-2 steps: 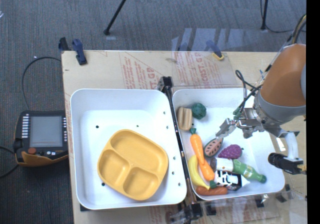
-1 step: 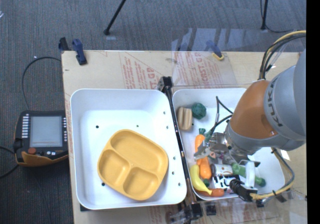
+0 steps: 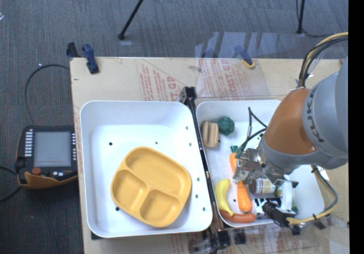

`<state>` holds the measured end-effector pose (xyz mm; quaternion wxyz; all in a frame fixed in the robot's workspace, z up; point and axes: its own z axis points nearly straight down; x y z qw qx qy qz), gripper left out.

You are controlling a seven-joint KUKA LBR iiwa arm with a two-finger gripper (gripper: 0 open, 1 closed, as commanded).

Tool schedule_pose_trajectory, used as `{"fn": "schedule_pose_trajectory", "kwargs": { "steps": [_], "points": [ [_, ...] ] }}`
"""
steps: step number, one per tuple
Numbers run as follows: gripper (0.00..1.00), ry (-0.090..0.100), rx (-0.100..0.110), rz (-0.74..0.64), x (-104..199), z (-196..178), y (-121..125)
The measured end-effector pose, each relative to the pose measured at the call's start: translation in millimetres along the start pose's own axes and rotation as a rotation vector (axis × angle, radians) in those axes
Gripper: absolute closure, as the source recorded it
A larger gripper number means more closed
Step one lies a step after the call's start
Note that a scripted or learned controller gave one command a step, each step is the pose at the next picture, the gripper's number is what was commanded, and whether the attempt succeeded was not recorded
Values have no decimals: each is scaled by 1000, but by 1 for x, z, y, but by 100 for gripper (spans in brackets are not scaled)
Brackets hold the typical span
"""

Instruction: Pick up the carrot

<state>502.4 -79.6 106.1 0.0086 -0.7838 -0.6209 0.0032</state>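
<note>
Hovering: claw [image 3: 245, 174] in right bin [image 3: 296, 105] | carrot [image 3: 243, 197] just below it | claw's grip: cannot tell

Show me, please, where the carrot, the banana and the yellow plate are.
carrot [image 3: 243, 196]: camera view, middle of its orange body.
banana [image 3: 222, 195]: camera view, middle of its curved yellow body.
yellow plate [image 3: 121, 177]: camera view, left rim.

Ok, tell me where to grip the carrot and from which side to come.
Grip the carrot across its thick orange middle, coming straight down. It lies flat and lengthwise in the right bin, so its narrow width suits the fingers. A banana lies close on its left and a sausage at its lower end, so stay central.
</note>
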Motion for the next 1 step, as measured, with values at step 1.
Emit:
{"fn": "schedule_pose_trajectory", "kwargs": {
  "steps": [1],
  "points": [
    [100, -1, -6, 499, 55, -80, -21]
  ]
}}
